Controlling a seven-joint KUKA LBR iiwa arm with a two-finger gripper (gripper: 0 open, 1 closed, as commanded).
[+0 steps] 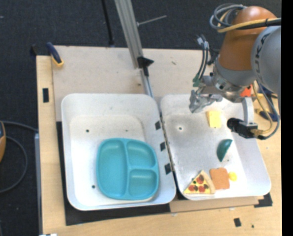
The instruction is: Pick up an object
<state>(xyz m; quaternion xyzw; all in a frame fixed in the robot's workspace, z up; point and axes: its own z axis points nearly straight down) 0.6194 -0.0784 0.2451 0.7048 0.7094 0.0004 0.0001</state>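
Grey arm (249, 43) reaching in from right, tool (199, 102) lowered over right bin (185, 136), beside yellow block (214, 118), grip unclear.

yellow block (214, 118): upper right bin, flat
teal wedge (224, 149): right of centre, tilted
pizza slice (200, 184): lower right bin
orange piece (219, 178): touching the pizza slice

The arm (257, 38) is seen in the upper right of the frame, entering from the right edge. Its grey casing is visible at the far right, with the orange band (240, 33) positioned above the wrist. Cables are looped over the top of the orange section and routed down its left side. The wrist is directed downward and to the left. The claw (199, 103) is located below the wrist, right of frame centre.
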